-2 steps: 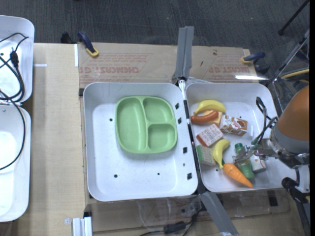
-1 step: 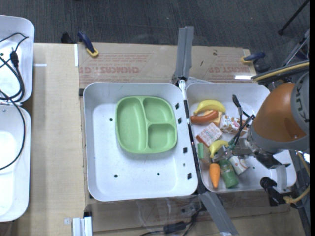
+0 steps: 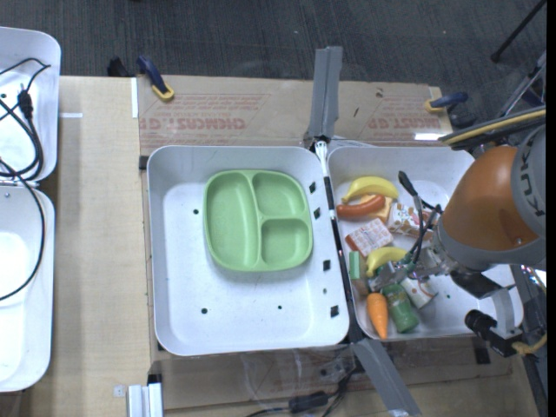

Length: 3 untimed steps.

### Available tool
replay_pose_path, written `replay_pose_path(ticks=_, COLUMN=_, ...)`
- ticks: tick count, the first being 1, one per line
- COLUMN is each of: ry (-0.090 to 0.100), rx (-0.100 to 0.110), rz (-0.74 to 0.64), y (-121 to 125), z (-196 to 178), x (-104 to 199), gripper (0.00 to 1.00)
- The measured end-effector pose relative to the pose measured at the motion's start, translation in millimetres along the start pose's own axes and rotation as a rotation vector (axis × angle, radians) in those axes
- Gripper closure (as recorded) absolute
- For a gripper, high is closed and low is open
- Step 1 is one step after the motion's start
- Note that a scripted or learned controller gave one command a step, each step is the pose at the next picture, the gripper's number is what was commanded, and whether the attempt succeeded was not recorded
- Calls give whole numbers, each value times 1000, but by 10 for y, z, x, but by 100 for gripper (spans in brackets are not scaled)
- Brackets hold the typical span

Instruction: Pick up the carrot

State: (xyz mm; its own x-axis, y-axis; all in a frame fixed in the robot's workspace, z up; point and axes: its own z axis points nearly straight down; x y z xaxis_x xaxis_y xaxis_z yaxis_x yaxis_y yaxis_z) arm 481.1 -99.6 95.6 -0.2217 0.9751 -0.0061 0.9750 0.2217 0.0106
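1. Carrot [image 3: 377, 314] lies at the right bin's [image 3: 452, 324] front-left corner, just below and left of the gripper [image 3: 401, 272].
2. Gripper hangs low over cluttered toys, likely lining up; whether it grips anything, I cannot tell.
3. Green bottle [image 3: 402, 311] crowds the carrot.

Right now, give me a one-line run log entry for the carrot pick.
task: pick carrot | small orange carrot: lying in right white bin, near edge | gripper: above it, not holding | green divided plate: left bin
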Motion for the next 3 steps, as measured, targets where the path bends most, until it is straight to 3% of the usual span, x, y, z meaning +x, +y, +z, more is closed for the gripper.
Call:
replay_pose_path(ticks=1, ry=0, rx=-4, rz=-190, y=16, z=-10, x=7, gripper=0)
replay_pose_path(ticks=2, ry=-3, rx=-8, rz=-188, y=32, z=-91, x=2, gripper=100)
replay_pose_path(ticks=3, ry=6, rx=11, rz=-150, y=21, z=-957, x=174, gripper=100)
